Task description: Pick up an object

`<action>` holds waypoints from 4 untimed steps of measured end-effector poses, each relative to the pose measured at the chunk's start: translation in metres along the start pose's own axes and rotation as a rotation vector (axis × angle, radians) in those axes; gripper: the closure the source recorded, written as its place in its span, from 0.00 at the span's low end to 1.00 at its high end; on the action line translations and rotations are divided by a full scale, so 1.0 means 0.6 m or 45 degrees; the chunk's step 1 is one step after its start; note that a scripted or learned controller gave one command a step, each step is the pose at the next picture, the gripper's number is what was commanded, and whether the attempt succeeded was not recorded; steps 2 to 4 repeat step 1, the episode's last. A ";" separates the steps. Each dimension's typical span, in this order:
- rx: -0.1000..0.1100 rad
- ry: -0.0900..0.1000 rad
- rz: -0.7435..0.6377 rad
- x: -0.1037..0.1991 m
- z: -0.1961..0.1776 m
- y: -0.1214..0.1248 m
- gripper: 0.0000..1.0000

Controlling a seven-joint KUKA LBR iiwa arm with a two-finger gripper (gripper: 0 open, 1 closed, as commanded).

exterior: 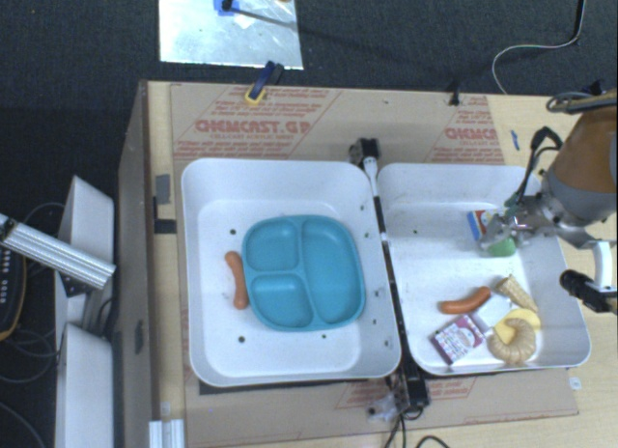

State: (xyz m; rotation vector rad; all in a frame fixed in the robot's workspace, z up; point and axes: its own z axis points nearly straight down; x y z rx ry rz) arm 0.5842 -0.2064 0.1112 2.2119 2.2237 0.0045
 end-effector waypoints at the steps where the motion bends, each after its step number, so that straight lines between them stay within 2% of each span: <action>1: 0.002 0.002 0.001 0.118 -0.139 -0.004 1.00; 4: 0.002 0.002 0.001 0.118 -0.139 -0.004 1.00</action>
